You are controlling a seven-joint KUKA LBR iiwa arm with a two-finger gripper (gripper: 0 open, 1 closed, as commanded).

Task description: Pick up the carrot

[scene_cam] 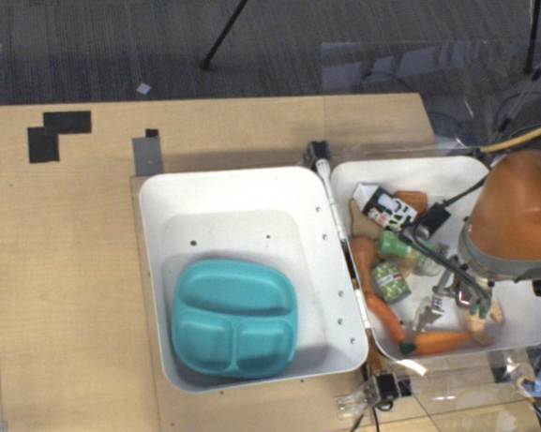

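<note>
Two carrots [444, 341] lie beside one pincer [436, 307] in the right bin [534, 328].

A robot arm [520, 217] seen from above. Its widest visible part is a smooth, rounded orange shell with a soft sheen, shaped like a dome. Beneath the orange sits a grey collar with a paler rim. From that collar a slim assembly of dark and silvery metal parts extends, thin rods and small brackets with bright glints, ending in the gripper [430, 314]. A thin black cable [453, 199] runs alongside the orange shell.
</note>
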